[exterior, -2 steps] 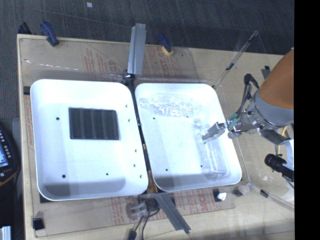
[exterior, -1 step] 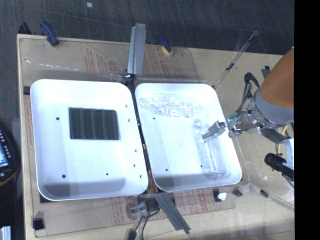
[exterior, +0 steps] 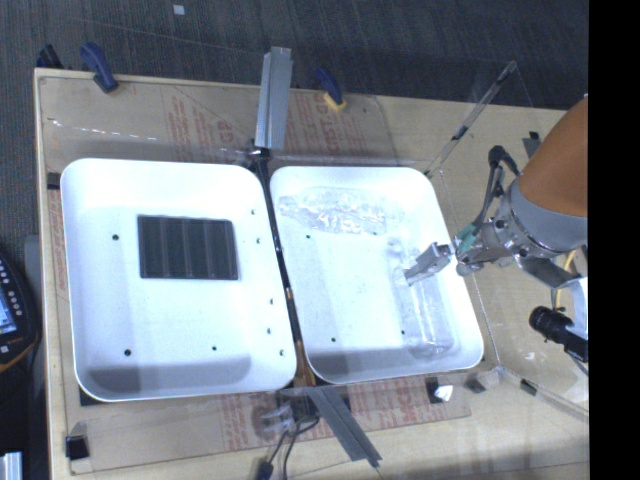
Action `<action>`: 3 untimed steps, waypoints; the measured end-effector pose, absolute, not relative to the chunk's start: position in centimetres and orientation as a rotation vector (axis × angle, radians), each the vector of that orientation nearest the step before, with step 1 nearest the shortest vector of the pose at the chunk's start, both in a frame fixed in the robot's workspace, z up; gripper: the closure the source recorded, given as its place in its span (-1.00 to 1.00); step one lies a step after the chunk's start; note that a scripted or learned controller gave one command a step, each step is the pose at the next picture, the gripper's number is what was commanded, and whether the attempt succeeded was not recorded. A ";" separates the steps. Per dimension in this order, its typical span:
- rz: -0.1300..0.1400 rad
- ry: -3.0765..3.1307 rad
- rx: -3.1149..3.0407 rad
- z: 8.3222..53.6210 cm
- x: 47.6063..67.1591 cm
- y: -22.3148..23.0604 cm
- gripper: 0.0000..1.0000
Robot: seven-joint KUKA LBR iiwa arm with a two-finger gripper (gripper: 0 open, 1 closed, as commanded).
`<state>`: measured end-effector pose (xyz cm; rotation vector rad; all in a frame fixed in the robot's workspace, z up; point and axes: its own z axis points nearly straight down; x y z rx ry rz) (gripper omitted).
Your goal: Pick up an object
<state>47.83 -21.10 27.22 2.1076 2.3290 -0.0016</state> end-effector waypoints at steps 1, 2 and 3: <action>-0.002 2.293 2.153 25.9 48.9 -21.1 -1.00; -0.004 2.300 2.146 26.9 49.0 -21.1 1.00; -0.005 2.307 2.139 27.9 49.0 -21.0 1.00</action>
